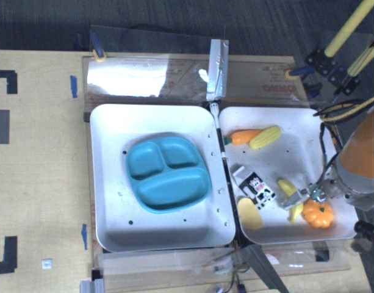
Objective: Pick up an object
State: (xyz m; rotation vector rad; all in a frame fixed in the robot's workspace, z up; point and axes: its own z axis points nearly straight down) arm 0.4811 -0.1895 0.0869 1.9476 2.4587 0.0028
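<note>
The right bin (296,127) holds several toy foods. An orange carrot (240,137) and a yellow corn cob (265,136) lie together at its far left. A black-and-white packet (255,187) sits near the middle, with a pale yellow flat piece (249,215) in front of it. Two small yellow pieces (287,187) (295,212) lie to the right of the packet. A small orange pumpkin (318,215) rests by the front right corner. My gripper (315,193) hangs low in the bin, just behind the pumpkin and next to the yellow pieces.
The left bin (107,163) carries a blue divided plate (167,172) in its middle. A raised divider (220,157) separates the two bins. The grey arm with its orange band (362,151) comes in over the right bin's right wall. Yellow rods (351,20) cross the far right.
</note>
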